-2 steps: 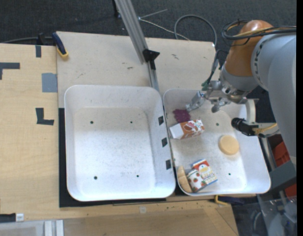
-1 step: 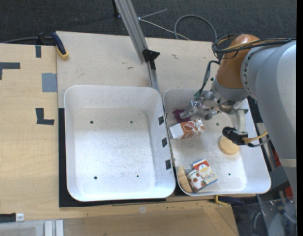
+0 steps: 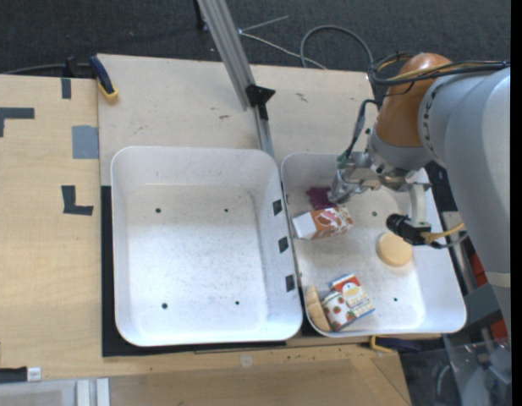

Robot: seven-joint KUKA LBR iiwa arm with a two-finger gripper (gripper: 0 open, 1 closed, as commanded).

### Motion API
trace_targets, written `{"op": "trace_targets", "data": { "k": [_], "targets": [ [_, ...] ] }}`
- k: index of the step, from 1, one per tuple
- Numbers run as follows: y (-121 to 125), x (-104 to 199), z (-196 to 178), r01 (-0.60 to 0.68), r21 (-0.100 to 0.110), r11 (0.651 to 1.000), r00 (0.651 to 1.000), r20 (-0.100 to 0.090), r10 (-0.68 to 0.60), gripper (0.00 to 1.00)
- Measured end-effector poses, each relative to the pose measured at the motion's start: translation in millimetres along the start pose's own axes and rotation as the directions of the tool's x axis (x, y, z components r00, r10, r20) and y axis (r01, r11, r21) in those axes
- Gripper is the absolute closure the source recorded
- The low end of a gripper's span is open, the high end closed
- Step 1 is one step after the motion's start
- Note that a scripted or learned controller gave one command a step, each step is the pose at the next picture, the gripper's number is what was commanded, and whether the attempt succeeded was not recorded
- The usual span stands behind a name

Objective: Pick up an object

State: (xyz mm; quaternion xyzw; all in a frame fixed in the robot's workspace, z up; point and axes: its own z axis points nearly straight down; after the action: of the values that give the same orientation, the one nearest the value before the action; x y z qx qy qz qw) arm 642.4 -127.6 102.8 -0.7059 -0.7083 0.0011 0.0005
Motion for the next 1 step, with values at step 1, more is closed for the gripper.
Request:
{"op": "trace_targets", "data": {
  "k": [1],
  "targets": [
    [8.4, 6.2, -58.5, -0.001, -0.008, 1.000, 1.000, 0.000, 0.001, 1.00]
  ]
}}
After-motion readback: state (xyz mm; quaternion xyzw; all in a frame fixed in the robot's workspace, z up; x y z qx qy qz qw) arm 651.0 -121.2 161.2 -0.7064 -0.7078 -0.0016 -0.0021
